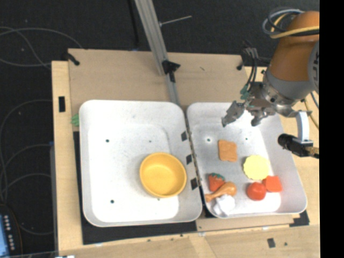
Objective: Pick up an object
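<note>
Two shallow white bins sit side by side on the bench (123,74), the left bin (102,122) and the right bin (207,120) meeting along a narrow seam near the centre of the view. The left bin holds one item, a yellow bowl (163,174), standing upright near its lower right corner. The right bin holds several small items grouped in its lower half. An orange square cracker (228,151) lies flat near the middle of that bin. A pale yellow round piece (256,167) lies just to the right of and below the cracker. A red ball (256,191) sits below the yellow piece, touching or almost touching an orange block (273,184) on its right. Near the lower left corner of the right bin lie a small red strawberry-shaped toy (216,181), a tan elongated piece (224,190) just beside it, and a white crumpled item (225,203) against the bin's lower wall. The arm (293,52) reaches in from the right, its orange band above the grey wrist. The hand (244,117) hangs over the upper part of the right bin, its two fingers (232,114) spread apart and pointing down with nothing between them. The hand is above and apart from the cracker, the nearest item. A slanted metal post (153,31) rises behind the bins.
</note>
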Robot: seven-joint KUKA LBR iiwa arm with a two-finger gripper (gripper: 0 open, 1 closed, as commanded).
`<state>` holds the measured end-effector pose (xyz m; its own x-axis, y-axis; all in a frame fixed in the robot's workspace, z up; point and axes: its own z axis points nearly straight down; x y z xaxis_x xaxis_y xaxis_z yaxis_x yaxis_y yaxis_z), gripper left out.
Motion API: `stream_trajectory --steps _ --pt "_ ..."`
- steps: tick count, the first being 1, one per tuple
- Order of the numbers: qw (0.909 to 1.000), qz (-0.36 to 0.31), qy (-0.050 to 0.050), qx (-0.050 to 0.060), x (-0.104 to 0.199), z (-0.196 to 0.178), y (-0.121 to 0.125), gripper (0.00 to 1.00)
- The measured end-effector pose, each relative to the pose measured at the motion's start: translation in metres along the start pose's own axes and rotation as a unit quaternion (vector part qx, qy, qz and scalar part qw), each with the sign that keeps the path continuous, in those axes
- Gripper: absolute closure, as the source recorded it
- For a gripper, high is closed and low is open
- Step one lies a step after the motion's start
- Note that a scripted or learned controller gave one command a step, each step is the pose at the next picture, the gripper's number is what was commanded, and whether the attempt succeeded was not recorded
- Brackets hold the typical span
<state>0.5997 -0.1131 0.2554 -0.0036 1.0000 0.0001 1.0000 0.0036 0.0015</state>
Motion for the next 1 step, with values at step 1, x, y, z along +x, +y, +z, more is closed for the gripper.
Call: stream_trajectory --steps 1 --pt "1.0 0.001 0.0 0.0 0.0 -0.0001 0.0 0.0"
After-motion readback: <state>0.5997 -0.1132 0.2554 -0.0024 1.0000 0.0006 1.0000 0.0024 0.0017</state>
